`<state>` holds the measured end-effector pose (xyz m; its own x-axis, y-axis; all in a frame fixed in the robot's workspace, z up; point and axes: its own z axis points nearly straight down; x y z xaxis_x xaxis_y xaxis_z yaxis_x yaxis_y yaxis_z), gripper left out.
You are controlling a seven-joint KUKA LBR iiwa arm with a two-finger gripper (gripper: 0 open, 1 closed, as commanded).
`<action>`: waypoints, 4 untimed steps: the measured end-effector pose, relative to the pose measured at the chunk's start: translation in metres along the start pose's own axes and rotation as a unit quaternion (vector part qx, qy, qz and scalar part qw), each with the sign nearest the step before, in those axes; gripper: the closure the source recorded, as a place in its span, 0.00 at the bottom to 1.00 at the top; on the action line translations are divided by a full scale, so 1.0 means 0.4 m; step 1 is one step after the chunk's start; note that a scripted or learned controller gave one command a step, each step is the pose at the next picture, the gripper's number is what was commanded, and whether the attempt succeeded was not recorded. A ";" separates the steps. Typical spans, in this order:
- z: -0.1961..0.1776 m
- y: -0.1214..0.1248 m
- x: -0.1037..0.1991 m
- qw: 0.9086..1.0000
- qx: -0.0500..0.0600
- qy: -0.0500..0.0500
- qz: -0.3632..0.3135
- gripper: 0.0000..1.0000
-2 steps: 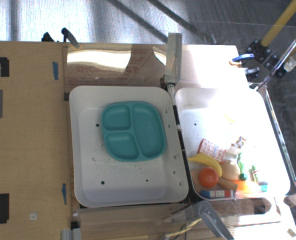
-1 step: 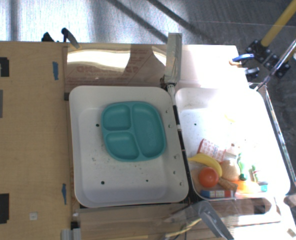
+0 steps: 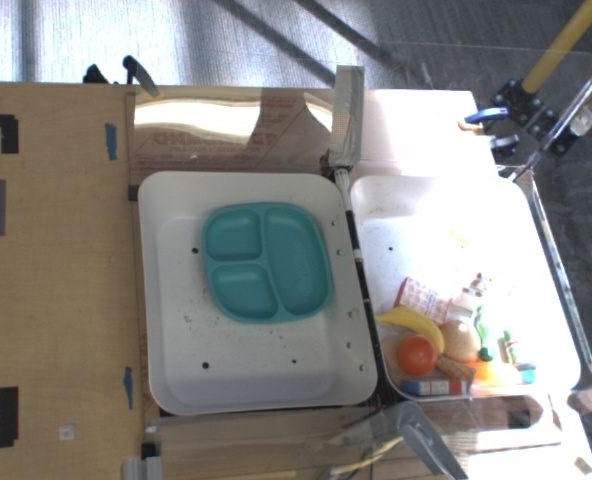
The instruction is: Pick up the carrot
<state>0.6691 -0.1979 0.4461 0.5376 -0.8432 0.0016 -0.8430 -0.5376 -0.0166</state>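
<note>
Looking down on the two shallow white bins side by side on the desk (image 3: 56, 268), whose top is brown like cardboard. The left white bin (image 3: 166, 288) carries a teal plastic plate with three compartments (image 3: 268, 261), flat and roughly central, with dark specks scattered over the bin floor around it.

Over in the right white bin (image 3: 426, 218) all the action is packed into the near corner. The small orange carrot with a green top (image 3: 488, 372) is right there, low in the heap, close to the bin's near wall, its green end pointing up toward the far side. It's crowded. A beige rounded toy (image 3: 459, 340) sits just beside it on the left. A round red tomato (image 3: 416, 355) sits further left, touching a curved yellow banana (image 3: 412, 323) that arcs over the top of it. Behind those, a red-and-white packet (image 3: 421, 296) lies tilted, with a small white bottle (image 3: 469, 298) next to it. The carrot's exact outline is hard to make out in the glare, and the rest of that bin floor is washed out bright.

Top right, beyond the bins, a yellow pole (image 3: 574, 28) slants down into a black clamp assembly (image 3: 524, 108).
</note>
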 end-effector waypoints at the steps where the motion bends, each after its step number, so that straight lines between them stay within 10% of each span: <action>1: -0.052 -0.006 -0.014 0.986 -0.004 -0.001 -0.167 0.00; 3: -0.007 0.034 0.047 0.920 -0.005 -0.005 -0.391 0.00; 4: 0.225 0.038 0.044 0.920 -0.006 -0.009 -0.392 0.00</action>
<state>0.6672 -0.2203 0.3558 0.9807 -0.1954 -0.0079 -0.1954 -0.9807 -0.0071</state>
